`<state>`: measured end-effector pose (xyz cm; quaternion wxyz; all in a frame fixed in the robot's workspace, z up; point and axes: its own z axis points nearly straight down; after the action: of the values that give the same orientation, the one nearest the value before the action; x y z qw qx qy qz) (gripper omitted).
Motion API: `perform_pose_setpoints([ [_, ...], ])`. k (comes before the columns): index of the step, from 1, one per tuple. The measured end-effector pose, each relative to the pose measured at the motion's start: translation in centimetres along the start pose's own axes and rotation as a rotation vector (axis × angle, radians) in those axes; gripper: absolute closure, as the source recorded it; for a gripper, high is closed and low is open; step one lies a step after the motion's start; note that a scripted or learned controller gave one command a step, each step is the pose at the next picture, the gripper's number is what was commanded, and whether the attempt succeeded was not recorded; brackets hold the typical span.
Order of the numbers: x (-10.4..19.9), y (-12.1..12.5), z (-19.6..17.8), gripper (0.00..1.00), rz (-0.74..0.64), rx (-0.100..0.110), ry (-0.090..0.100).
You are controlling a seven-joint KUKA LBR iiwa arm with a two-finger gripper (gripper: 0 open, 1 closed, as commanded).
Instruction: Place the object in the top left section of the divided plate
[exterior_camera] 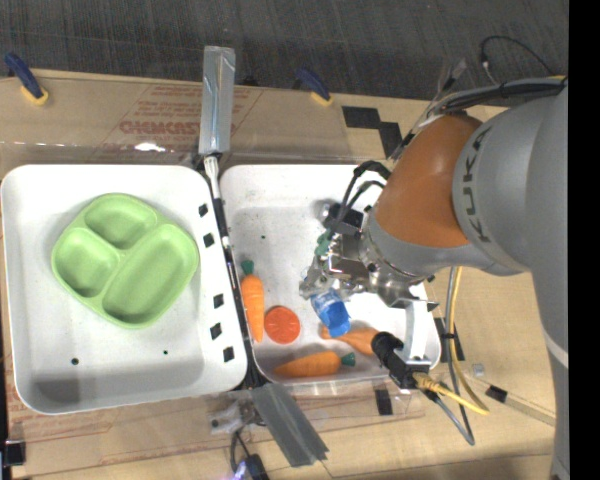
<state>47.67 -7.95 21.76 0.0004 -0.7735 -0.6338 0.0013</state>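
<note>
The grey arm (500,198) with its orange band reaches in from the right and hangs over the right bin (280,193). The left bin (30,298) holds the green divided plate (125,258), which lies well apart from the arm with nothing resting in its three sections.

The gripper (325,288) is low in the right bin, just above a small blue object (333,315) — the two look to be touching, but whether the object sits between the fingers is hidden by the wrist, and I cannot tell how far the pincer is parted.

Around it lie the toy foods: one carrot (252,306) along the bin's left wall, another carrot (308,366) against the near wall, a third orange piece (360,342) beside the blue object — and a round tomato (282,325) between them.
</note>
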Motion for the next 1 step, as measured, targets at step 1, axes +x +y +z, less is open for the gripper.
perform_pose_setpoints([
  [1, -3.15, 4.68, -8.21, 1.00, 0.078, -0.001, 0.001],
])
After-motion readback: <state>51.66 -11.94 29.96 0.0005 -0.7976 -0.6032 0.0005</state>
